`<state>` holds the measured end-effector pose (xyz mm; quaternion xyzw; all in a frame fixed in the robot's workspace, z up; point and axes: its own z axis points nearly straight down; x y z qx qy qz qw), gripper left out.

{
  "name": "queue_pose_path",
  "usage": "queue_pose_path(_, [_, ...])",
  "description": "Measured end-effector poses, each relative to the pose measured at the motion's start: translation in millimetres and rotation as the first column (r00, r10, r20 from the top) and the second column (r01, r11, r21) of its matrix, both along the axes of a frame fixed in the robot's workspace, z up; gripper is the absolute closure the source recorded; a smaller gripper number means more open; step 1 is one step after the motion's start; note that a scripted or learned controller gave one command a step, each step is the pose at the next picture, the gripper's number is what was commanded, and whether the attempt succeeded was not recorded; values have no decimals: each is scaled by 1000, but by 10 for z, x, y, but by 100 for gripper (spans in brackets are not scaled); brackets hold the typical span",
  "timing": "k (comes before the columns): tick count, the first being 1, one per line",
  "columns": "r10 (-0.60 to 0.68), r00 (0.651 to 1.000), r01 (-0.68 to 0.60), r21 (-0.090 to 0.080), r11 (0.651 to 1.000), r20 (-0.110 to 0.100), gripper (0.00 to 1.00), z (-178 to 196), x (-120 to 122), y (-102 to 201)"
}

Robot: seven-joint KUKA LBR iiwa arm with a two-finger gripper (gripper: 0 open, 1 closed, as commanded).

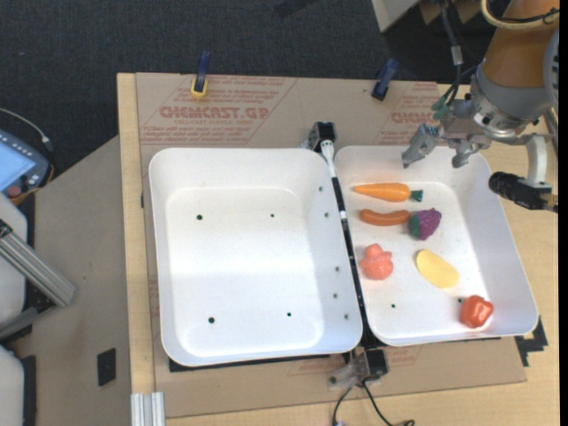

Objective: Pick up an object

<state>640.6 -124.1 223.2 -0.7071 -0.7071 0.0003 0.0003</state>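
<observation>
Gripper above the right bin's far edge
Your gripper (441,150) hangs spread, gripping nothing, just beyond the carrot (383,191) lying in the right bin (510,238).

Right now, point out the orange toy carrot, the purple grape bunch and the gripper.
orange toy carrot (383,190): camera view, middle of its body.
purple grape bunch (426,224): camera view, centre of the cluster.
gripper (439,152): camera view, midway between its open fingertips.

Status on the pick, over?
Gripper open, over right bin's far edge, holding nothing. Carrot nearest, untouched. Nothing blocking it.
</observation>
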Motion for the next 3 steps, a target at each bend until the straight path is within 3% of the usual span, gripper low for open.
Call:
queue_pose_path(1, [-2,1000,2,-5,1000,8,0,-1189,-557,-51])
queue_pose_path(2, [7,1000,-7,4,1000,0,0,-343,-1183,923])
queue_pose_path(3, [5,1000,-5,-1,1000,14,0,-373,141,1106])
